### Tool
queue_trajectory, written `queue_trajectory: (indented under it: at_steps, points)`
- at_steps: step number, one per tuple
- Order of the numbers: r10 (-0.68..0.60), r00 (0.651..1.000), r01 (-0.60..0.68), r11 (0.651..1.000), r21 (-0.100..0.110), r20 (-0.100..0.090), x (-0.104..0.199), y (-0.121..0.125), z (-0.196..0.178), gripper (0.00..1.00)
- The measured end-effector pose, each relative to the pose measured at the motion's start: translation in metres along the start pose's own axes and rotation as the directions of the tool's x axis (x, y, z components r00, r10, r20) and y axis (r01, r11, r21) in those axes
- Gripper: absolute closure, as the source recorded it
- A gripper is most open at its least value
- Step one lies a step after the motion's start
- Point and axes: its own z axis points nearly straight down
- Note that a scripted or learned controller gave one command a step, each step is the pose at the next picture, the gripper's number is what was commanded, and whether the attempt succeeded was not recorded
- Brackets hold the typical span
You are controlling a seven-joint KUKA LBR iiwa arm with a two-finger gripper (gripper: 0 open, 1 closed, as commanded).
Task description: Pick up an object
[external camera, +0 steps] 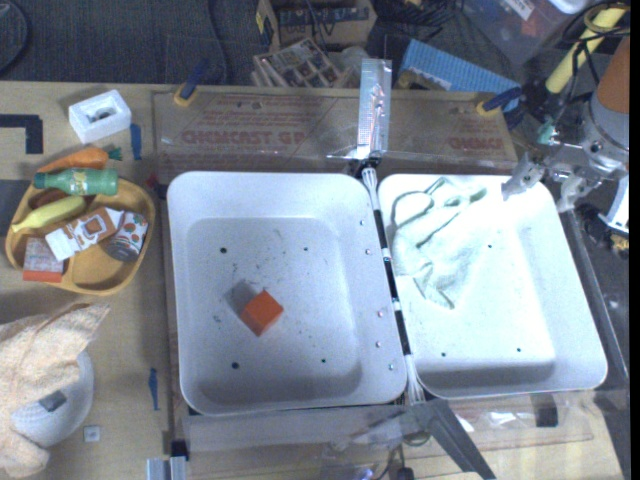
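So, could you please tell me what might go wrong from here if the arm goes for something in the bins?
1. The pincer sits at the right bin's upper right corner, over the rim; a straight descent could strike the wall.
2. The nearest item, the white cloth, lies limp and crumpled, so a pinch may catch only a fold and slip.
3. The orange block lies in the left bin, across the divider, a long reach.

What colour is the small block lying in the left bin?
Orange. The small cube-shaped block shows best in the camera view, lying on the floor of the shallow white left bin.
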Motion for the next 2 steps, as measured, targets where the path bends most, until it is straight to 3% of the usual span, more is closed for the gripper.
queue_trajectory:
  at_steps: [1, 2]
  points:
    - [-0.199, 0.98, 0.199, 0.98, 0.003, -0.002, 0.0527, 0.0169, 0.1124, 0.0]
    - [-0.2, 0.98, 0.2, 0.98, 0.004, -0.001, 0.0525, 0.0175, 0.1043, 1.0]
